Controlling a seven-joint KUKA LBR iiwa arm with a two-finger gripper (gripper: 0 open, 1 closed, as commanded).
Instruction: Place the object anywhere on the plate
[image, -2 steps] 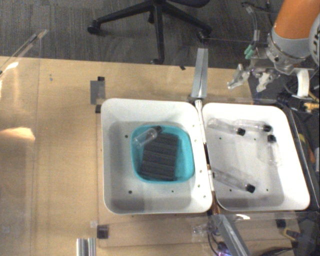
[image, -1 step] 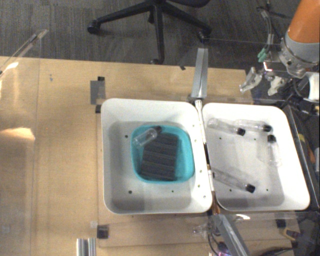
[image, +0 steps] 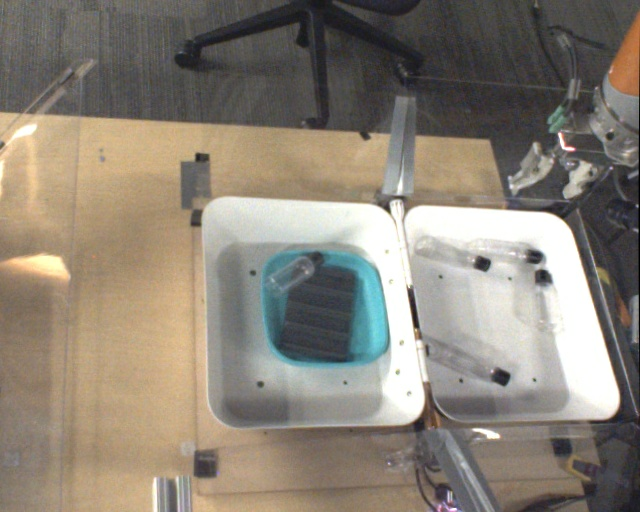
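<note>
plate: teal plate (image: 374, 318) in left bin (image: 225, 310), under black ridged block (image: 318, 315)
object: clear vial (image: 290, 272) on plate's top-left edge
right bin (image: 590, 330): three clear vials, faint
gripper (image: 556, 172): above right bin's top-right corner, arm cut off, grip state unreadable

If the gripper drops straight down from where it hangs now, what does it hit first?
Probably the bench edge beside the right white bin, not its clear tubes. The gripper hangs outside that bin's far right corner; depth is unclear.

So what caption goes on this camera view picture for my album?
A clear tube rests on the blue plate while the gripper waits.
</note>
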